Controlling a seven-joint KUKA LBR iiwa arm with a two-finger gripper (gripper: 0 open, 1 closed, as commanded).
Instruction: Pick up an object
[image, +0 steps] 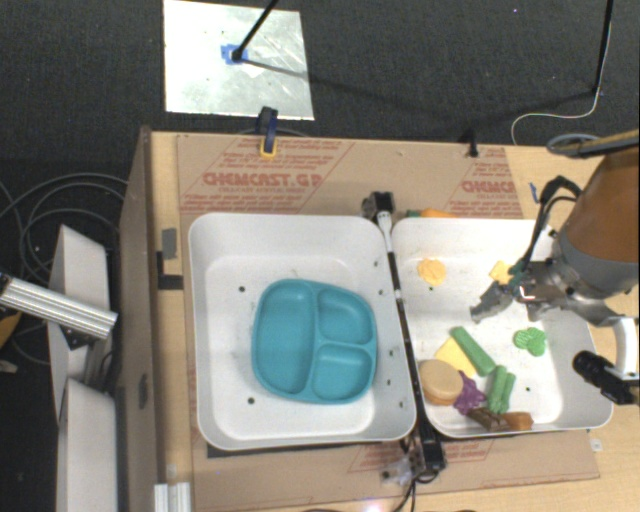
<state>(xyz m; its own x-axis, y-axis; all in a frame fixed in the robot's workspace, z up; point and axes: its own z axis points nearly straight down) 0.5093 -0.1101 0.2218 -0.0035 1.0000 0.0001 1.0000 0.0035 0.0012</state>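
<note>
1. Over the right bin (560, 415) we see the gripper (497, 301) hanging above bare floor; we cannot tell how its jaws stand.
2. Below it lie a green stick (471, 350), a yellow wedge (452, 355), a tan disc (440, 381) and a purple toy (470, 397).
3. We see a teal plate (313, 340) in the left bin (215, 300).

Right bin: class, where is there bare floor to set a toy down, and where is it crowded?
Bare: the strip between the orange piece and the claw. Crowded: the near edge, around the tan disc and green stick.
</note>
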